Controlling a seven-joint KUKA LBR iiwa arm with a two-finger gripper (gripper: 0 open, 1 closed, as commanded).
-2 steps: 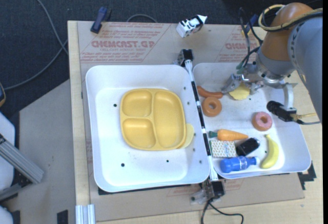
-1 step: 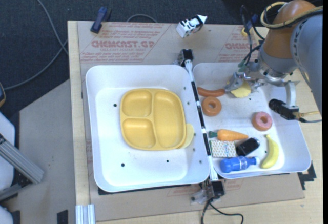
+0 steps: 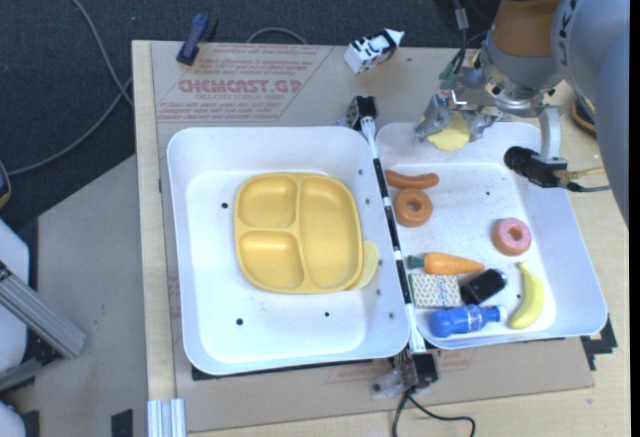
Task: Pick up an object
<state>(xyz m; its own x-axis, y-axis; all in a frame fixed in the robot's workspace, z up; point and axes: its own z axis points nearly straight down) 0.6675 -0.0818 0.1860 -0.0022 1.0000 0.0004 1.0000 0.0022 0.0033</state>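
- Your gripper (image 3: 452, 117) hangs low over the far corner of the right bin (image 3: 560, 225); its fingers flank a pale yellow piece (image 3: 449, 137), but you cannot tell whether they pinch it or merely straddle it.
- That yellow piece lies directly beneath the fingertips, touching or nearly so, against the bin's far wall.
- Other candidates lie nearer you: a sausage (image 3: 412, 180) and a brown doughnut (image 3: 412, 209) just beyond the piece, then a pink doughnut (image 3: 512, 237), carrot (image 3: 452, 264) and banana (image 3: 531, 299).
- The left bin (image 3: 200, 225) holds a yellow divided plate (image 3: 298, 231), well apart from the arm.
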